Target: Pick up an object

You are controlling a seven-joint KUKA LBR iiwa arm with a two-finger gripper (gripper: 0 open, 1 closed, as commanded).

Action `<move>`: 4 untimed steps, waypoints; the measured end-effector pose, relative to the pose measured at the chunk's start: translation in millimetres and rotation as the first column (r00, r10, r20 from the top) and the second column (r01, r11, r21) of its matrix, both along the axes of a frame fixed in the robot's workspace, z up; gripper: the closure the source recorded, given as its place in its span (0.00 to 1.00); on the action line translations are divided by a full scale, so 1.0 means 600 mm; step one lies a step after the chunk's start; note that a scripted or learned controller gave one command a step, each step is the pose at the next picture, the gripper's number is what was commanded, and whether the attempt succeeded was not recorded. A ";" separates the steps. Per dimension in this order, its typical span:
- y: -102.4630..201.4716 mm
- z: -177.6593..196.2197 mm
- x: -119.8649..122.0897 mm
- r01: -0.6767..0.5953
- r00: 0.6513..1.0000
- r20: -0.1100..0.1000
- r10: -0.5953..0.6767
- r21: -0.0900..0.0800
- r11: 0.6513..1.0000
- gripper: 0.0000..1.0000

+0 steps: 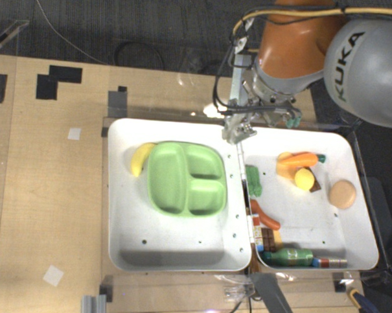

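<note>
**Arm Hangs Over the Divide, Nothing in Its Grasp**

The grey-and-orange arm [317,47] reaches in from three o'clock, its gripper [238,132] poised at twelve o'clock above the seam where the two white bins meet. Whether its fingers are spread or pressed together cannot be told at this slant; nothing is visible between them. The candidates lie below. In the right bin [358,160], a carrot [299,160] touches a yellow lemon [303,179], a tan round piece [342,193] sits toward three o'clock, a green piece [252,180] and a red sausage-like piece [266,217] hug the nine o'clock wall, and a green bottle [289,256] lies at six o'clock. In the left bin [126,201], a banana [140,158] rests against a green divided tray [185,178]. The likely hazard: a straight descent from here would meet the shared rims, not an object. Items pressed to the wall leave little room for a finger, and the round lemon may roll free.
</note>
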State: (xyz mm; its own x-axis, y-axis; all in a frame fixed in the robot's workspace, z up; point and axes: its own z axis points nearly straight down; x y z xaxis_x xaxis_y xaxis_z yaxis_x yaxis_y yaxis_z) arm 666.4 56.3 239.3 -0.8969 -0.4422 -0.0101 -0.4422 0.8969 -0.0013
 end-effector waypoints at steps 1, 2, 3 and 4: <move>-0.088 -0.092 -0.043 -0.384 0.923 -0.004 0.384 -0.004 0.923 1.00; -0.075 -0.031 0.008 -0.325 0.946 0.003 0.325 -0.003 0.946 1.00; -0.037 -0.023 0.007 -0.345 0.939 0.001 0.345 -0.003 0.939 1.00; -0.234 -0.075 -0.105 -0.135 0.991 -0.003 0.135 -0.004 0.991 1.00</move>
